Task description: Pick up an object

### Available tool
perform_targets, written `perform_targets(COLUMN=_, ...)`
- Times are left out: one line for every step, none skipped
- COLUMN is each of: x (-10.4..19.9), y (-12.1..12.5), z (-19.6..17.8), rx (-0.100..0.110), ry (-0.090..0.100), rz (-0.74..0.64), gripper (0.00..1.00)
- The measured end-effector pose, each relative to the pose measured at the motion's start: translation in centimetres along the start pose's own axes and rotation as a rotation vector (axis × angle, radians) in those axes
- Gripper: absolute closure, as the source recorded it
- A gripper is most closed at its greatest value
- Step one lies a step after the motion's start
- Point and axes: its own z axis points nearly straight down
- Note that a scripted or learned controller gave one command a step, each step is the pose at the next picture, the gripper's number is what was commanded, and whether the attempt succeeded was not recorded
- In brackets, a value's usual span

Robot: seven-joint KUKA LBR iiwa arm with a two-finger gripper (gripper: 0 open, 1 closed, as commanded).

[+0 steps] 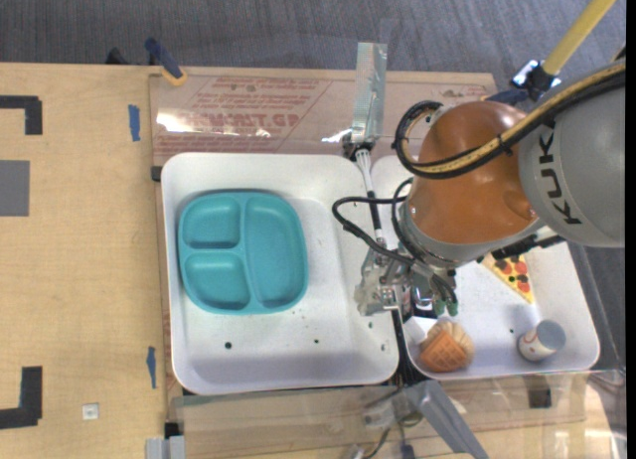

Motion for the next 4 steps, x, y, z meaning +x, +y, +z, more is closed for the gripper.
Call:
perform_targets(x=-5.0, y=4.5, z=9.4, rx=0.0, ry=-0.008, rz=0.476, gripper=1.0)
perform_targets(x=-7.8, y=8.4, z=9.6, rx=0.015, ry=-0.005, rz=0.711, gripper=1.0)
perform_targets(x=-5.5, y=15.5, z=0.2, rx=-0.001, ry=-0.002, rz=0.888, gripper=1.0)
perform_targets(x=0.7, y=14.7, z=8.8, rx=-0.021, ry=-0.019, rz=1.211, gripper=1.0)
